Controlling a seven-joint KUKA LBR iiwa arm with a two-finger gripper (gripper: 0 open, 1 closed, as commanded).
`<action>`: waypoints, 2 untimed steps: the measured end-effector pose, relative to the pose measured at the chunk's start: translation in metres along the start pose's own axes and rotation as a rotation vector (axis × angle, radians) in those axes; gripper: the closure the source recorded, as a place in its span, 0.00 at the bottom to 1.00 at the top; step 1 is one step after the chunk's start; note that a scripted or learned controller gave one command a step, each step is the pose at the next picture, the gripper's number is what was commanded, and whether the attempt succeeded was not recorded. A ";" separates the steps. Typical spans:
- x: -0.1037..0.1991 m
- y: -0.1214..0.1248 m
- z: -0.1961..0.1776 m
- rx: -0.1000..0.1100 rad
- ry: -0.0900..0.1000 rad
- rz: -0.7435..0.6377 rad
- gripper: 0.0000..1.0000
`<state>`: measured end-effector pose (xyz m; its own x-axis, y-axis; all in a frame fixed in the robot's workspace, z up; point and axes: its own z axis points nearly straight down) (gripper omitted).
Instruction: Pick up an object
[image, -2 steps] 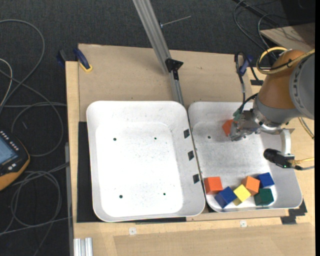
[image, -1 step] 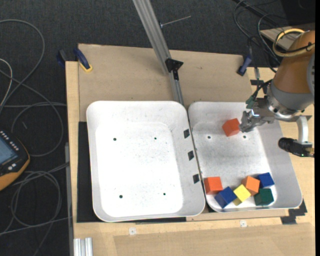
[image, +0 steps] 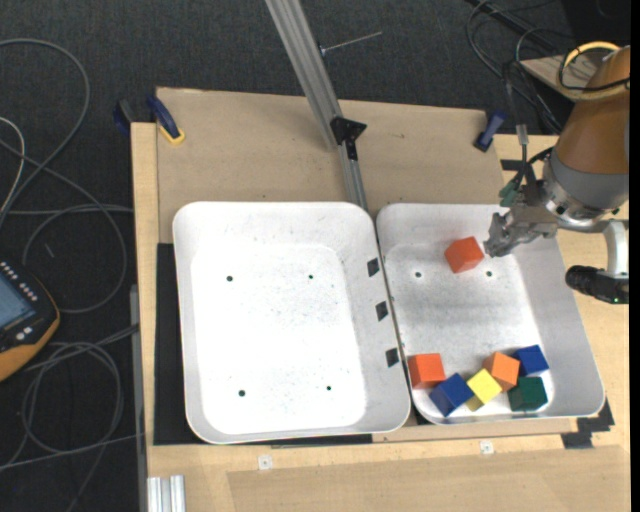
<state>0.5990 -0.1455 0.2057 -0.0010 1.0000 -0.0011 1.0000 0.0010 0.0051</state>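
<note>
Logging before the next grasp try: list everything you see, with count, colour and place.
White bins: 2, side by side on the bench, left bin, right bin.
Orange cubes: 3, right bin; one far end, beside the gripper; two near end.
Blue cubes: 2, near end.
Yellow cube: 1, near end.
Green cube: 1, near right corner.
Blue clamps: 2, bench's far corners.
Gripper: 1, grey, over right bin's far end.
</note>
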 end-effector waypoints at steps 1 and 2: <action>0.049 0.015 0.000 0.002 0.003 -0.005 1.00; 0.098 0.030 -0.005 0.002 0.003 -0.006 1.00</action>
<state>0.6293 -0.0477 0.2104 -0.0068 1.0000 0.0022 1.0000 0.0068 0.0030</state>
